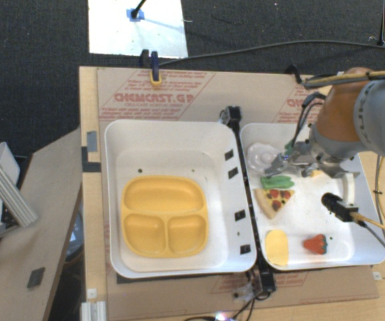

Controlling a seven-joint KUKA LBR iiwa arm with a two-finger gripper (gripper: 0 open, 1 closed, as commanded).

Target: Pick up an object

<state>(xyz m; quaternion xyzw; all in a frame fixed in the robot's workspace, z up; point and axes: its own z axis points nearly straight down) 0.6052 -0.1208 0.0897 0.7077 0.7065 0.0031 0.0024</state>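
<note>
Whether the hand (287, 160) is gripping is unclear; the small green plastic pea pod (277, 181) beneath looks light, stiff, best pinched across its middle.

Bench (92, 199) w/ printed board (179, 95) on top. Two white bins on board: right bin (373, 243) beneath gripper (287, 158), left bin (119, 139) well to gripper's left. Clamp (154, 67) at board's far edge.

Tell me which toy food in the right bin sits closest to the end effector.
The green pea pod, just below the end effector; the pizza slice, yellow piece and strawberry lie farther.
</note>
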